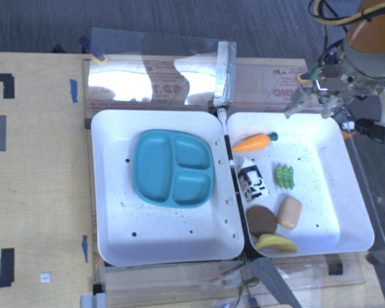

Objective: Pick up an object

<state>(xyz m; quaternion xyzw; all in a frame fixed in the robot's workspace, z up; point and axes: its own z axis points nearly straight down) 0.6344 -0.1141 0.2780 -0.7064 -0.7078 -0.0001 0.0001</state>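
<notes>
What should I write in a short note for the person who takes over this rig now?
Hand: above the far rim of the right bin, holding nothing.
In the right bin: carrot, green piece, black-and-white packet, brown round piece, tan piece, banana.
In the left bin: blue divided plate.
Done: nothing picked up yet.
Left: choose one object, descend, grasp and lift it.

Orange-banded grey arm (372,27) (cables, seemingly yellow)
</notes>
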